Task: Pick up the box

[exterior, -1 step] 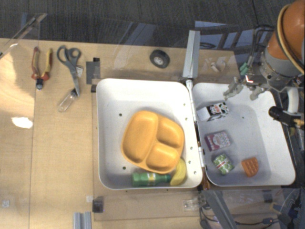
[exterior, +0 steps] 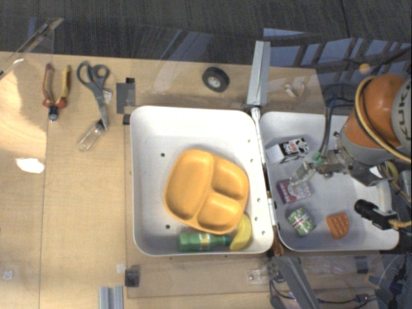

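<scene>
Gripper (exterior: 308, 170) hovers low in right bin (exterior: 380, 240); finger state unclear. Small black-and-white box (exterior: 291, 149) lies near bin's upper-left corner, just above gripper. Yellow tray (exterior: 206, 190) sits in left bin (exterior: 151, 134).

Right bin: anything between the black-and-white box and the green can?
Yes. In the camera view, a purple packet and the gripper lie between the box and the green can.

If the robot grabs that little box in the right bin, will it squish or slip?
The small box looks like printed card, so probably light and may dent if squeezed. It lies flat, so unlikely to roll. Its glossy face might slip from the gripper.
</scene>
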{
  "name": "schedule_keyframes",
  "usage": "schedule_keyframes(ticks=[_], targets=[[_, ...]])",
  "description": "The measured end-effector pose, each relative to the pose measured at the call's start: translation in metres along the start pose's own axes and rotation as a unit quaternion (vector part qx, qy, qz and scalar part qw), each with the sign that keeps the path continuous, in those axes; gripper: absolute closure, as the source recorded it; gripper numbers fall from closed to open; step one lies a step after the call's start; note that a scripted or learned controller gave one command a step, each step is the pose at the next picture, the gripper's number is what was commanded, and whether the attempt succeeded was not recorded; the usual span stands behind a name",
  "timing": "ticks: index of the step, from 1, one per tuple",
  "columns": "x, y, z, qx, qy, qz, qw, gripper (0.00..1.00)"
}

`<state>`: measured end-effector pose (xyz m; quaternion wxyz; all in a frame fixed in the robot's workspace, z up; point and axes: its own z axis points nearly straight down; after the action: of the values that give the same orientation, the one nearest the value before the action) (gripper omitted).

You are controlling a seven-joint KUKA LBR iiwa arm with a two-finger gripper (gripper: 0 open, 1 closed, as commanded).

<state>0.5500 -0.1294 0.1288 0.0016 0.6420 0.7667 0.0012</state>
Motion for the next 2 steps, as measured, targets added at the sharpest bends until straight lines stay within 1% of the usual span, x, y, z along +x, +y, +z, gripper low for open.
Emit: schedule_keyframes(ticks=[1,2], targets=[[0.041,-0.004,0.038,-0.007,-0.003,-0.005,1.0,0.0],[0.041,0.0,0.027,-0.011,-0.004,-0.007,0.9999,1.0]])
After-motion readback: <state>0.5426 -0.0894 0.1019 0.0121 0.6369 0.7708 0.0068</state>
